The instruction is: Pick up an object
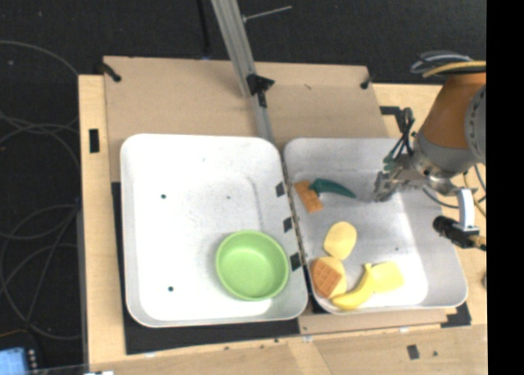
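Two shallow white plastic bins sit side by side on a tan wooden bench [205, 95]. The left bin [188, 177] contains a round light-green plastic bowl [252, 264], upright, near its front right corner. The right bin [426, 275] contains five small items: a dark green slender curved piece [334, 188] and an orange rectangular block [309, 196] near the left wall, touching or nearly so; a pale yellow rounded lump [340, 240] toward the middle; a brown-orange waffle-textured piece [327, 276] at the front left; and a yellow banana-shaped toy [372, 283] just beside it. The grey two-finger gripper [385, 188] is over the right bin's back area, well apart from the yellow items and near the green piece; whether it is released or clenched cannot be told, and nothing is seen in its grasp. A grey metal pole [233, 29] rises behind the bins. Dark carpet [82, 13] with loose cables surrounds the bench.
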{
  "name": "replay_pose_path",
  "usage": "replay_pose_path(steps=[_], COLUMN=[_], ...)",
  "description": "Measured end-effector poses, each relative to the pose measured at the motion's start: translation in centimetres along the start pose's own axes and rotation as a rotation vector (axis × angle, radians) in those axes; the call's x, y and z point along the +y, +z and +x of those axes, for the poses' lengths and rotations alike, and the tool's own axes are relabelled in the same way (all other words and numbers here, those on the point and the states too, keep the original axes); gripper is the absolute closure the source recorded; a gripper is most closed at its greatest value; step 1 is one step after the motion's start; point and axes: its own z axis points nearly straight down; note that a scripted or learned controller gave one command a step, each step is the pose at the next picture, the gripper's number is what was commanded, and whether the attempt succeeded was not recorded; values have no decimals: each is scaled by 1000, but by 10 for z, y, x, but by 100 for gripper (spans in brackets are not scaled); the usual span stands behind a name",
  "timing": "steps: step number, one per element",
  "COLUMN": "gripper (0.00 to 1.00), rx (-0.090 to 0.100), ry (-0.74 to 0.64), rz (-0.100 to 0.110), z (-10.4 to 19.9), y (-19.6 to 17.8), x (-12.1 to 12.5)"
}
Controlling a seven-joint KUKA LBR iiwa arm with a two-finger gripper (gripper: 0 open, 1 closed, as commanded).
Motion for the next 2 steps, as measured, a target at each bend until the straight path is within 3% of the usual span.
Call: replay_pose_path(steps=[2], gripper=[100], rx=[4], ry=[-2], rz=[0], z=[-8], y=[-108], x=[8])
